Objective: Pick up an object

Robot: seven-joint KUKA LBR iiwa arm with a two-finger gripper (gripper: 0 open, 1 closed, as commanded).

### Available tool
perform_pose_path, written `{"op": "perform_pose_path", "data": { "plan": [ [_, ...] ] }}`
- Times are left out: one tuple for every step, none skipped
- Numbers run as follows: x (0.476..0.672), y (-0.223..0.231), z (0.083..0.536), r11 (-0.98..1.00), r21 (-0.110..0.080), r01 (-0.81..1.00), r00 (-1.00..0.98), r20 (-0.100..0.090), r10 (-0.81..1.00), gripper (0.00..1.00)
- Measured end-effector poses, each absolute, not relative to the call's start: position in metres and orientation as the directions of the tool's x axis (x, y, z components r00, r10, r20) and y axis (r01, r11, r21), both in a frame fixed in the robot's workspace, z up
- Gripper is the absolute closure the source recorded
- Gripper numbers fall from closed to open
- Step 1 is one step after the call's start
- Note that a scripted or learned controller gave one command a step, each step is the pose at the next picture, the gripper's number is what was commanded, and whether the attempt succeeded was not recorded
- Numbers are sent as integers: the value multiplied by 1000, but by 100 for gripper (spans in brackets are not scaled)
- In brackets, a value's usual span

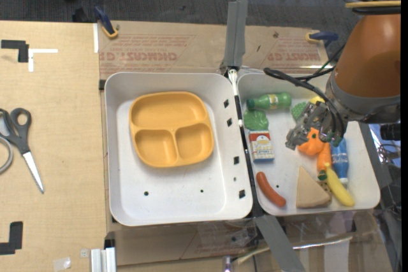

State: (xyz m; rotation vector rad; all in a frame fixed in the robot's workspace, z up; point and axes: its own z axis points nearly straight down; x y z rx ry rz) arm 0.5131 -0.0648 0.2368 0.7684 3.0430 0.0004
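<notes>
The orange toy (310, 144) is lying in the right bin (366, 156), toward its middle, and the tool (311, 127) is hanging right over it, its dark metal tips touching or nearly touching the orange piece. Whether it is gripping anything I cannot tell from here; the linkage is blocking the tips. Crowding the orange toy are a blue bottle (340, 159) on its right, a yellow banana (338, 188) below that, and a tan wedge (311, 189) like a slice of bread beside the banana. A red sausage (271, 190) is lying near the front left corner, a small carton (261, 144) is sitting above it with a green leafy piece (255, 120) touching its top, and a green bottle (269, 101) is lying on its side at the back. The arm's orange band (376, 51) is looming over the bin's right side. In the left bin (172, 200) a yellow divided plate (171, 128) is resting. Both bins are sitting on a cardboard-covered worktop (166, 48); scissors (22, 143) are lying on the pale board at far left, and dark carpet is showing behind.
</notes>
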Motion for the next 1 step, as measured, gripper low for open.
{"op": "perform_pose_path", "data": {
  "plan": [
    [532,-9,259,860,0,511,-860,-1,511,100]
  ]
}}
